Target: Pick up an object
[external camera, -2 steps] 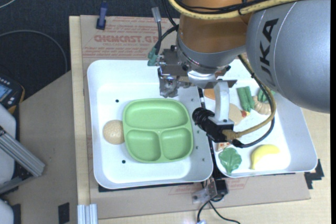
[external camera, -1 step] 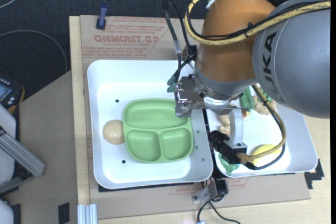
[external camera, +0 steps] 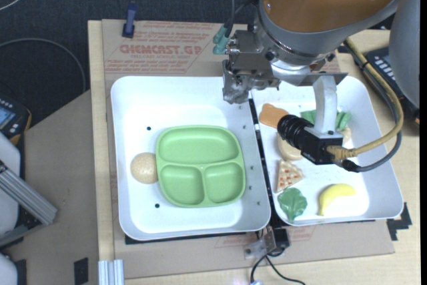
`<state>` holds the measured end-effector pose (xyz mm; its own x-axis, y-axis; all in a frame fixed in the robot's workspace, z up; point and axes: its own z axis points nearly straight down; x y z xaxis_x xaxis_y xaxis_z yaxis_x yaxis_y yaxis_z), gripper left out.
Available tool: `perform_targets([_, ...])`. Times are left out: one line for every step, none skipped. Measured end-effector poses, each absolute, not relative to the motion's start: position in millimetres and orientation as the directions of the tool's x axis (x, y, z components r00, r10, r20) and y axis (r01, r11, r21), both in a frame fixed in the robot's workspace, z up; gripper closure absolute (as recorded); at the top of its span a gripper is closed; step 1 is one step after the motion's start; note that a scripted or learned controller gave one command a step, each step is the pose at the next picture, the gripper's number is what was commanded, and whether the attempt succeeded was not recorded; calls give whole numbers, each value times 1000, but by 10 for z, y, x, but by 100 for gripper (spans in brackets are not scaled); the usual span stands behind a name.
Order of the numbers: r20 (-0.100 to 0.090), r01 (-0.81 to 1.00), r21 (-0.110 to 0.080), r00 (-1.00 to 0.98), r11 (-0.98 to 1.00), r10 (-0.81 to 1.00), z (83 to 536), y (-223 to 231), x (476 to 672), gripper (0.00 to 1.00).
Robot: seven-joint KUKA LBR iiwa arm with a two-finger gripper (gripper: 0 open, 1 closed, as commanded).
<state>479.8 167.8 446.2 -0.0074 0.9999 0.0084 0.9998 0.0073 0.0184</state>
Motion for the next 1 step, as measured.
perform_targets([-6, 1000, -17, 6, -6, 1000, 2449, 1291, 4769, 100])
